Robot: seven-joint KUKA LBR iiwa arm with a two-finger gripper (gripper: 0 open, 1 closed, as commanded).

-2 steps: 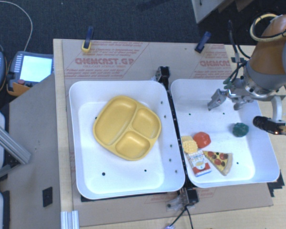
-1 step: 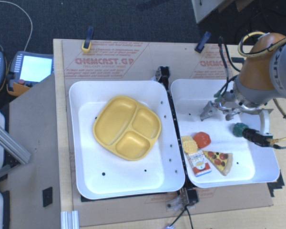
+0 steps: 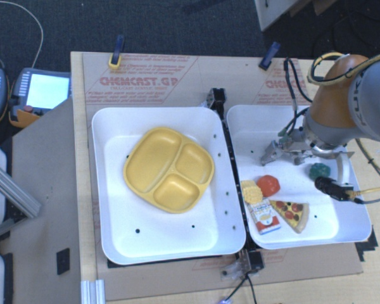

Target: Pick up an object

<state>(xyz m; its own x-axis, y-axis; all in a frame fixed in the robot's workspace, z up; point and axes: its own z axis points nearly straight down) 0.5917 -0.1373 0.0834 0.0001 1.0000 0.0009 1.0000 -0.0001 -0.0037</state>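
Note:
The right bin [image 3: 348, 230] holds several toy foods: a red tomato-like piece [image 3: 268, 184], a yellow waffle-textured piece [image 3: 253, 194], a small red and white carton [image 3: 265, 218], a pizza slice [image 3: 292, 213] and a small dark green piece [image 3: 318, 170]. My gripper [image 3: 304, 162] hangs over the back half of this bin. It is open, with its fingers spread left and right and nothing seen between them. The green piece lies just beside the right finger [image 3: 341, 170]. The tomato sits a little in front of and left of the gripper.
The left bin [image 3: 114, 233] holds a yellow divided plate [image 3: 170, 168]. A black divider with clamps [image 3: 231, 170] runs between the bins. A black plug with a yellow cable [image 3: 334, 189] hangs over the right bin near the green piece. Tablets [image 3: 41, 90] lie off the bench at left.

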